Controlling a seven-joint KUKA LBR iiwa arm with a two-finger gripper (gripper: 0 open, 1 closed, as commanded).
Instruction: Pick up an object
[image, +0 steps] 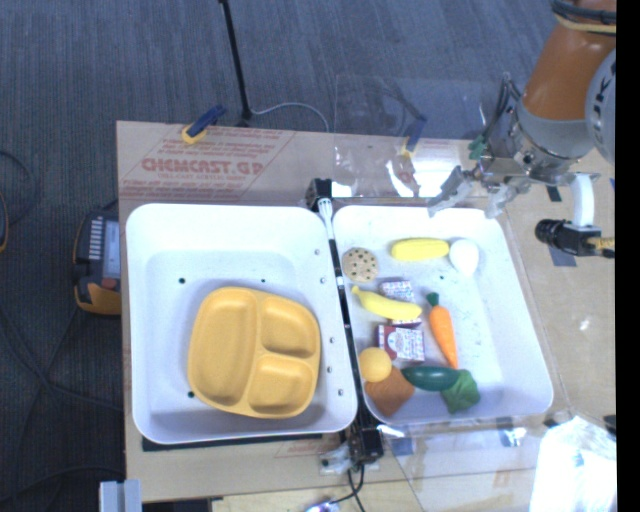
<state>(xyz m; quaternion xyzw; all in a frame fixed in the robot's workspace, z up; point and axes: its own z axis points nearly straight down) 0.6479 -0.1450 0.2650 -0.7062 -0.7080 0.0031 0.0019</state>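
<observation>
A: What carries the bins?
B: A brown board surface (200, 165) printed in red, on dark grey carpet (60, 70).

A: The count?
B: Two white bins. The left bin (150, 240) holds one yellow divided tray (255, 350). The right bin (525, 340), just below the hand, holds one cookie (360, 264), one banana (385, 305), one carrot (443, 335), one egg (464, 256).

A: And the arm?
B: It hangs over the right bin's far rim; the hand (478, 195) has its fingers apart, holding nothing.
</observation>
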